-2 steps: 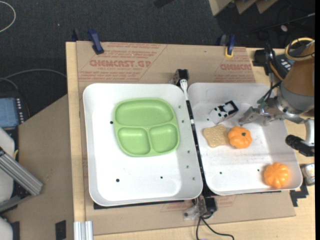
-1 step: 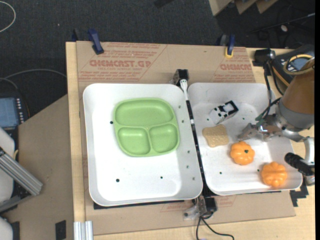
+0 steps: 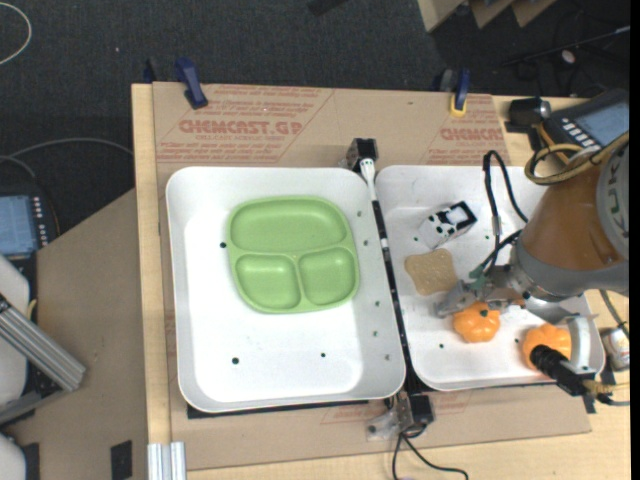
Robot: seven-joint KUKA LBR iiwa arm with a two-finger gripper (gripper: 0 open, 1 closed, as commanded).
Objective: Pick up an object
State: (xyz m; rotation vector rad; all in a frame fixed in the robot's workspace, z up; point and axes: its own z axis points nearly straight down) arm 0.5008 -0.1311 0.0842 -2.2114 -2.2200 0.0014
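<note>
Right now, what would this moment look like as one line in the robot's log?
arm: over right bin | gripper: low beside orange toy and tan sponge | hold: cannot tell | left bin: green tray

The grey arm with its orange band [image 3: 575,223] is reached in from the right, with the gripper [image 3: 468,298] lowered.

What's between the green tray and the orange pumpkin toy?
In the camera view, the bins' touching rims and a tan sponge lie between the green tray and the pumpkin.
</note>
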